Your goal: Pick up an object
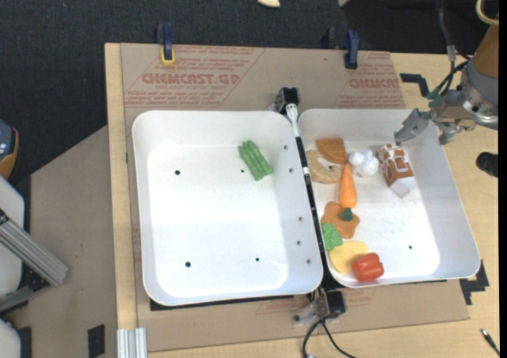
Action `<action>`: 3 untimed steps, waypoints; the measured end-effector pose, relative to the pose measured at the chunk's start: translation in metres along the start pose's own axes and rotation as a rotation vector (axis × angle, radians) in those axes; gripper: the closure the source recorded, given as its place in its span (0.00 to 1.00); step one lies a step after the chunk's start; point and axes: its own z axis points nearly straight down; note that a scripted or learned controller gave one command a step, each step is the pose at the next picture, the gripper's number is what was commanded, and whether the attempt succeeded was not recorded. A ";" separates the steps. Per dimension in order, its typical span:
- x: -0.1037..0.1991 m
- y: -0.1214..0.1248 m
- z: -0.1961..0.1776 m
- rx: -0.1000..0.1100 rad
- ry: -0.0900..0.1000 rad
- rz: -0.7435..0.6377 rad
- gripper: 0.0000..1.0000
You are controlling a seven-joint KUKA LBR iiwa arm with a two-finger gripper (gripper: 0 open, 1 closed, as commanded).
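Orange carrot (pixel 348 185) lies in the right bin (pixel 444 214), long axis running near-far, its tip toward the far wall and green top nearest the camera. Gripper (pixel 428 128) hangs with fingers spread open, empty, over the bin's far right corner.

arm (pixel 483 79) cut off by right edge above the wrist. small white lump (pixel 364 162) in right bin (pixel 444 214): too blurred to identify. yellow piece (pixel 346 256) partly hidden under red tomato (pixel 368 267). gripper (pixel 428 128) blurred.
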 end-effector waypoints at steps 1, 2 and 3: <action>0.068 0.048 0.065 0.000 0.003 -0.007 0.00; 0.118 0.032 0.110 0.003 0.003 -0.005 0.00; 0.115 0.033 0.098 -0.002 0.000 -0.002 1.00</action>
